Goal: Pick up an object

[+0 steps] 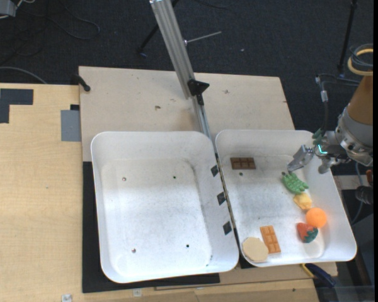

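Standing beside the bench, I saw the gripper [310, 160] with its fingers spread and empty above the right bin [264, 145], near the green toy [294, 183], which looked light, stiff and bumpy, best pinched across its narrow middle.

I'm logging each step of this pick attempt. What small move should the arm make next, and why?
Probably ease the gripper down and slightly toward the green toy. It hangs at the right bin's far right edge, just above that toy, with nothing between its fingers, and the toy lies nearest.
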### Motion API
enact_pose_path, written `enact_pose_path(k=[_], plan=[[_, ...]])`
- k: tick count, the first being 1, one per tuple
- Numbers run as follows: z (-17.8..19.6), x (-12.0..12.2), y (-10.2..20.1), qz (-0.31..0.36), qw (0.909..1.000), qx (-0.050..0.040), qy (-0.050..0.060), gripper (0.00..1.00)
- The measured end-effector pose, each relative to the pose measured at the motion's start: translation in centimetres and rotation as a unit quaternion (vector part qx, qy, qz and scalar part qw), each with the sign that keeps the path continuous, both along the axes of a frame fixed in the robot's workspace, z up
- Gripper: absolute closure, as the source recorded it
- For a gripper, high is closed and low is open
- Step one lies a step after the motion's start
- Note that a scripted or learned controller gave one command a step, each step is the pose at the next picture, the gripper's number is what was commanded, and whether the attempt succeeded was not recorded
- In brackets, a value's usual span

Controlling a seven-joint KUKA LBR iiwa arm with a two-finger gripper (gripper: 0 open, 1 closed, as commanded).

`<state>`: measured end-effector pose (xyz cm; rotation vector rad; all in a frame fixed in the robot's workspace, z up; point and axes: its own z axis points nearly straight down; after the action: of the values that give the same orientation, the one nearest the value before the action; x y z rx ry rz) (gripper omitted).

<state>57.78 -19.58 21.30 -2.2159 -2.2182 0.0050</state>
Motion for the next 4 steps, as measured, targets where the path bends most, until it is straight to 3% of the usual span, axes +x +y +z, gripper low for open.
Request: enact_pose_path(k=[1, 3, 4], plan=[[0.2, 0.1, 0.0, 0.000, 1.0000, -0.0005, -0.002, 0.00], [-8.9, 1.1, 0.3, 0.000, 1.0000, 0.0001, 0.000, 0.00], [-11.7, 1.5, 0.3, 0.000, 1.0000, -0.0029, -0.008, 0.00]])
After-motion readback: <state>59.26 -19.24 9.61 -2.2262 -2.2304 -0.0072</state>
